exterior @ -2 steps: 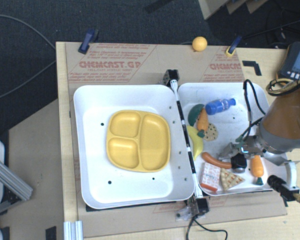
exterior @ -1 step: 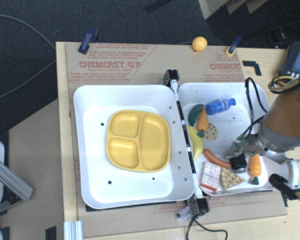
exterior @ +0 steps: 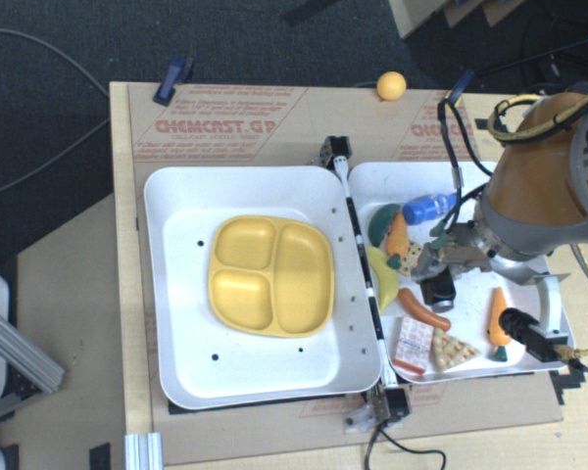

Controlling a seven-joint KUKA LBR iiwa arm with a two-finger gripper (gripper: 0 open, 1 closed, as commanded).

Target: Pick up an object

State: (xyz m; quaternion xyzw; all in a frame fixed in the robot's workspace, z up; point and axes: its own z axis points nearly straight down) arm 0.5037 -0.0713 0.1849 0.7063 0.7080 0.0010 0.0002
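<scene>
Hanging low in the right bin [exterior: 392, 179], the end effector [exterior: 436, 260] sits among toy food. I cannot tell if it is spread or pressed together. An orange carrot [exterior: 399, 235] and a green toy [exterior: 380, 225] lie just to its left, touching each other. A blue bottle [exterior: 426, 209] lies just behind it. A yellow toy [exterior: 382, 280] lies to its left too, a bit nearer the camera. A red sausage [exterior: 423, 309] lies just in front of it, with a pizza slice [exterior: 454, 351] and a red and white packet [exterior: 413, 341] further that way. A second carrot [exterior: 497, 316] lies to its right. Well to its left, a yellow plate [exterior: 271, 274] with three parts rests in the left bin [exterior: 176, 262]
</scene>
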